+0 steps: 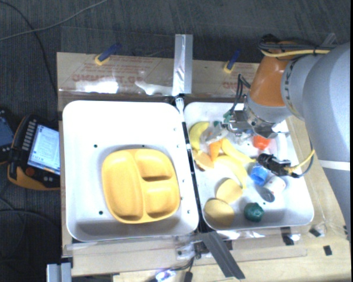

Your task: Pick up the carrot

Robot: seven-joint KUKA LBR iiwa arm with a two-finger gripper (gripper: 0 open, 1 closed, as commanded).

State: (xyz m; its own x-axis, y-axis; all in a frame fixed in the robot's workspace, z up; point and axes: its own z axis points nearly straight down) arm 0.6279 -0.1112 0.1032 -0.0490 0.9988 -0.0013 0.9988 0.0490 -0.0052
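In the right-hand shallow white bin (300, 213), among a heap of plastic play food, lies the small orange carrot-shaped piece (215, 150), close to the divider between the two bins and just below the gripper (238, 124); its long axis seems to run on a slant from upper right to lower left, but which end is the tip cannot be told, since the yellow pieces around it overlap its outline. A curved yellow banana (197, 133) lies just to its left against the bin wall, and a long pale yellow piece (236, 162) runs down and to the right from beside it. Lower in the bin sit a round tan potato-like lump (219, 212), a pale yellow rounded slice (228, 190) and a dark green ball (254, 212); a small blue item (258, 174) and a small red one (262, 141) lie toward the right side. The grey arm with its orange band (267, 84) reaches in from the right, and the gripper hangs over the upper part of the heap; whether the fingers are apart or together cannot be told, and nothing is seen between them. The left-hand white bin (82, 128) holds a yellow three-compartment plastic plate (141, 184), lying flat near its middle
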